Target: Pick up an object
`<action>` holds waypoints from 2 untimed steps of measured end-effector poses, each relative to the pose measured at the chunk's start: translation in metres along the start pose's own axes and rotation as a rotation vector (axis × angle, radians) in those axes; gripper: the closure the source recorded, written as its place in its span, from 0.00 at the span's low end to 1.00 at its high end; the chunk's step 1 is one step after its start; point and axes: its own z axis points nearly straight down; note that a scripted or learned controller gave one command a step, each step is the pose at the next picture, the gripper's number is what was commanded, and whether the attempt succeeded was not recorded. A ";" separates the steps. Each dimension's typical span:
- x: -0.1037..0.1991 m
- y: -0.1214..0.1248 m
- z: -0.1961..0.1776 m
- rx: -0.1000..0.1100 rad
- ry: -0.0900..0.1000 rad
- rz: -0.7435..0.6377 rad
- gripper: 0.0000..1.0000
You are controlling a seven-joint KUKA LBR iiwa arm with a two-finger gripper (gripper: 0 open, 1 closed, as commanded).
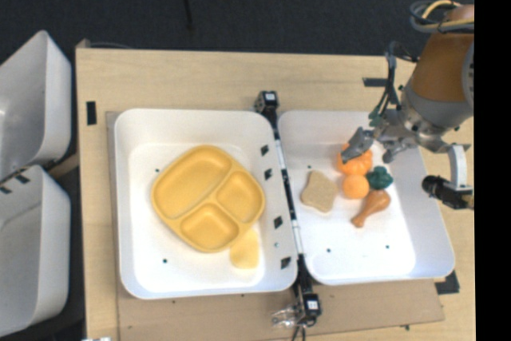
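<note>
Orange toy fruit [356, 163] lies in the right bin [351, 251], far side, beside a drumstick [371, 208]. Gripper [375, 141] hovers above with fingers spread, holding nothing. Probably light, rigid, smooth; grasp across its middle.

The arm [441, 68] was chopped off by the right side of the shot, so there was no seeing how far back it ran. The gripper [375, 141] sat low over the right bin [363, 255] and covered part of an orange toy [356, 162]; honestly couldn't tell if the fingers were touching it or just above it. A small green thing [381, 178] next to it was too tiny to identify. In the left bin [128, 251], a pale yellow piece [246, 251] was tucked partly under the yellow divided tray [207, 197], shape unclear. On the left, two white containers [28, 164] ran out of frame.
</note>
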 end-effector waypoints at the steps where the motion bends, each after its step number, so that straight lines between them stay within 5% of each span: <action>1: -0.003 -0.004 0.043 -0.001 -0.001 0.002 0.00; 2: -0.004 0.000 0.086 -0.002 0.000 0.005 0.00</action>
